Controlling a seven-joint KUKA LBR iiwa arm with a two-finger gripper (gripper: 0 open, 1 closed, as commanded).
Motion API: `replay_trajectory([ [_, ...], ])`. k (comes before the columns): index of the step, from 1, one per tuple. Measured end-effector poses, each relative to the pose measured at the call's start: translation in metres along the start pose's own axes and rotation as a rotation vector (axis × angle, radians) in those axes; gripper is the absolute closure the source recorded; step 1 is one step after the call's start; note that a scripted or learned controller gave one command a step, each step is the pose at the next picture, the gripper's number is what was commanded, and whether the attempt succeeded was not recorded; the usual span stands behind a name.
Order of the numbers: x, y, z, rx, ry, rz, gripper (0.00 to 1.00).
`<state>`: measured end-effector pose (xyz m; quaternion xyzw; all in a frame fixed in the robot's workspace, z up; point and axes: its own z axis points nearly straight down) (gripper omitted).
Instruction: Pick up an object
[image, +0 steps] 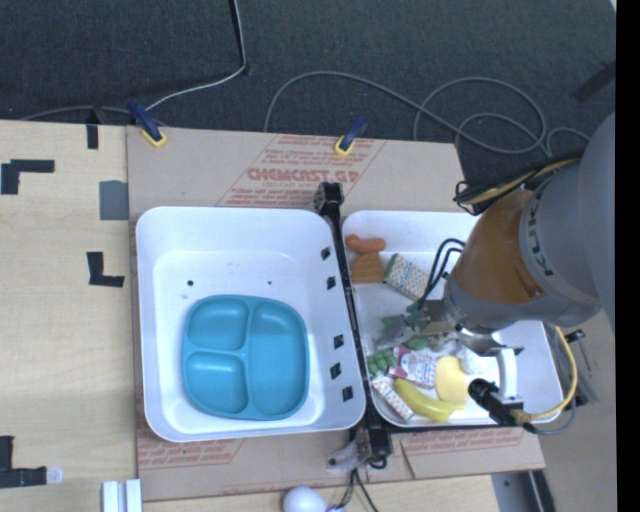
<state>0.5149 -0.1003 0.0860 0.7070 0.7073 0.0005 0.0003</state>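
Now we see the gripper (432, 338) over the right bin (560, 385) | above the banana (425, 402) | we cannot tell its grip.

Glossy white plastic bins (160, 250) sit on matt cardboard (290, 170).

The bench top (55, 330) is light wood grain, marked with black tape pieces (100, 270) and one grey square (114, 199) on the left side. A cardboard sheet (290, 170) with red print lies over the bench, fixed along its far edge by two clamps (150, 130) — each blue and yellow. Beyond the bench, the floor (400, 50) is dark carpet. Thin grey cables (470, 110) run across it in loose loops. Lighting is even, with soft shadows.
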Motion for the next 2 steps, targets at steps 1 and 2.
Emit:
replay_trajectory([
  [1, 0.001, 0.019, 0.000, 0.001, 0.000, 0.001, 0.00],
  [2, 0.000, 0.019, -0.010, -0.001, -0.002, 0.001, 1.00],
])
